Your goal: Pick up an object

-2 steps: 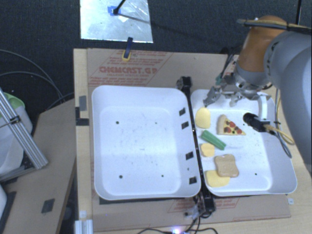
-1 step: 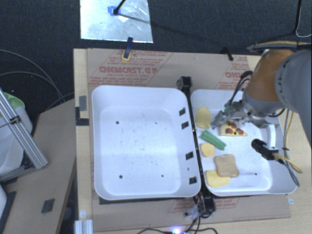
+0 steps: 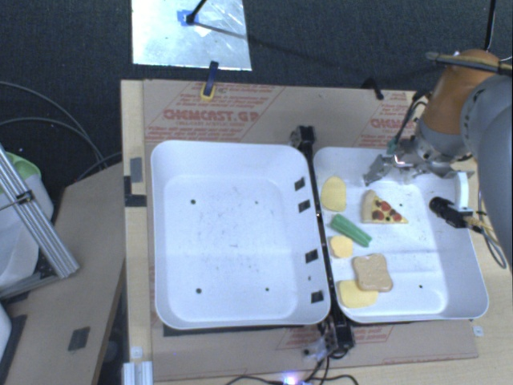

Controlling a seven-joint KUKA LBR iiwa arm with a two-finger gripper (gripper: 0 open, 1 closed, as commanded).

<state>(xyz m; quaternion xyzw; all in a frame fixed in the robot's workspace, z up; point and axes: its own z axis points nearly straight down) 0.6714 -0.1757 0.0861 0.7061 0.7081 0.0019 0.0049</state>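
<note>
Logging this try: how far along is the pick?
Done: the end effector has reached the far edge of the right white bin. In hand: nothing visibly gripped. Left: the grasp itself; the triangular pizza-slice toy, green stick and tan toast piece lie in the bin.

floor: dark carpet [image 3: 64,38] | bench: brown cardboard [image 3: 240,111] | top: shiny metal sheet [image 3: 188,22]
</note>
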